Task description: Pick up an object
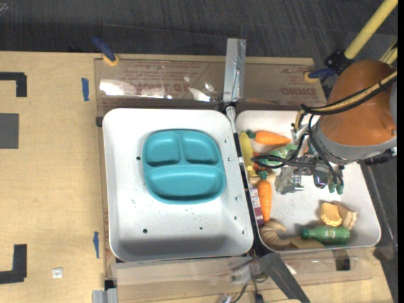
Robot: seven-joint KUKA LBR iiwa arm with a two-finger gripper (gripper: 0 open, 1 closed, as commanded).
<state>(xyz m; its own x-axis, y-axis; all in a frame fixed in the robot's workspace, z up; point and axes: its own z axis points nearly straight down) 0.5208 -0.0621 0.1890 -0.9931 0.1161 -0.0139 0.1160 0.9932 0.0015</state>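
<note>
My gripper [295, 177] hangs low in the middle of the right bin [369, 216], below the orange wrist band [360, 103]. An orange carrot [272, 137] lies at the bin's back left, beside a yellow piece [245, 145] and something green [268, 163]. A second carrot [264, 197] lies upright along the left wall. A green bottle [326, 234] rests on its side at the front, with a tan pastry-like piece [334, 214] just behind it and a brownish ring-shaped item [273, 233] at the front left. The fingers are lost among cables.
The left bin [120, 213] holds a teal divided plate [184, 165]. A metal clamp post [234, 68] stands at the back between the bins. A yellow pole [375, 17] crosses the top right corner. The cardboard bench [44, 188] stretches to the left.
</note>
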